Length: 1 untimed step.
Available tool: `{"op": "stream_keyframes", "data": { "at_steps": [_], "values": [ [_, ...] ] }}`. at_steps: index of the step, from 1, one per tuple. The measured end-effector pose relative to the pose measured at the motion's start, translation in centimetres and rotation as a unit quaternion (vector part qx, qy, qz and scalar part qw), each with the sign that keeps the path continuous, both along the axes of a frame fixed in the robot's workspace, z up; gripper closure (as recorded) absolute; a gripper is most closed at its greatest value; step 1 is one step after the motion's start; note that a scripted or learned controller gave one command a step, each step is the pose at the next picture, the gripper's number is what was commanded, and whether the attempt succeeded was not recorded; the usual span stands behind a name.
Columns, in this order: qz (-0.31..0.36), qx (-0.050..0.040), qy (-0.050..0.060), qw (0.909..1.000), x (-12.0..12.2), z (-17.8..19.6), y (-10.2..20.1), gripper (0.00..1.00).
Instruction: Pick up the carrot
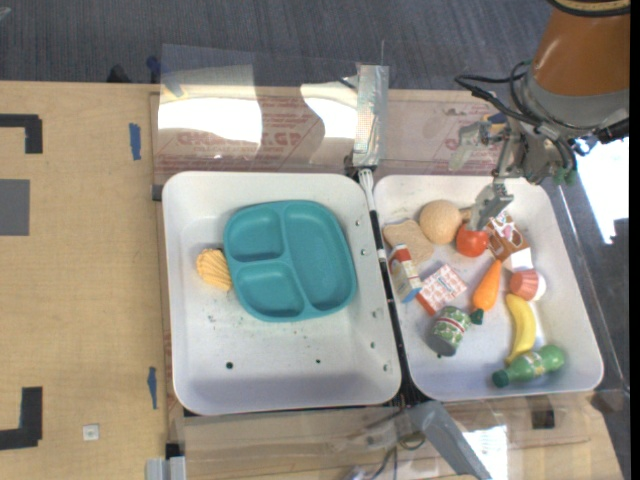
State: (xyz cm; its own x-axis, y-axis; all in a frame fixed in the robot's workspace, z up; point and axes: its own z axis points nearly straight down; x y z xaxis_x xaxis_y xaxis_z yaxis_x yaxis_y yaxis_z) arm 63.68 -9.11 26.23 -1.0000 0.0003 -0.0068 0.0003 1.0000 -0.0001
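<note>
The bench (pixel 70 268) is tan board with black marks at its left edge. On it sit two shallow white bins side by side; behind them a clear panel shows faint red printing, too blurred to read. The left bin (pixel 290 378) carries a teal divided plate (pixel 290 260) with three compartments, and a yellow shell-shaped toy (pixel 213 267) lies touching the plate's left edge.

The arm (pixel 585 38) comes in from the upper right, orange band above grey wrist. Its gripper (pixel 492 208) hangs over the upper part of the right bin (pixel 580 368), just above a red tomato (pixel 472 240); whether the claw is released or clenched cannot be told from here.

In the right bin, the carrot (pixel 487 286) lies free near the middle, tilted, orange with its green end pointing down-left. A yellow banana (pixel 520 326) lies just to its right, a green bottle (pixel 528 365) below that. A round tan bread roll (pixel 439 221) sits beside the tomato. Small cartons and a can (pixel 450 330) carry red-and-white labels (their lettering is too small to read).
</note>
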Motion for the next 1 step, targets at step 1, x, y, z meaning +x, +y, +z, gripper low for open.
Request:
{"op": "stream_keyframes", "data": {
  "at_steps": [1],
  "values": [
    [0.036, 0.0013, 0.009, 0.9993, -12.07, -12.46, -3.23, 0.00]
  ]
}}
